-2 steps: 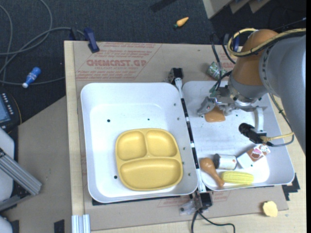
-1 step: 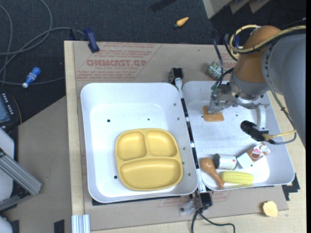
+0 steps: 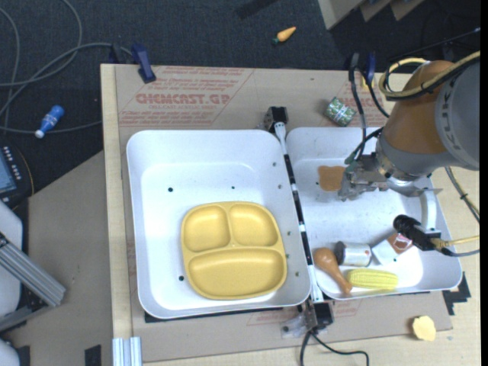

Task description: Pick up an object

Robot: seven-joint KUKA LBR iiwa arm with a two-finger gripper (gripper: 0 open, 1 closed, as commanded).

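Observation:
My gripper (image 3: 352, 187) hangs low in the right bin (image 3: 320, 147), near its far left part, under the grey arm with the orange band. A flat brown slice (image 3: 329, 178) lies on the bin floor right beside the gripper, on its left; I cannot tell whether they touch. Near the front of the same bin lie a brown drumstick-shaped piece (image 3: 330, 262), a small silver can (image 3: 355, 255), a yellow corn cob (image 3: 373, 280) and a small red and white item (image 3: 400, 243). None of these is seen held.
The left bin (image 3: 152, 166) holds a yellow divided plate (image 3: 231, 248). On the bench outside the bins are a green can (image 3: 339, 111) at the back and a yellow lump (image 3: 423, 328) at the front right. A blue clamp (image 3: 142, 61) grips the back left edge.

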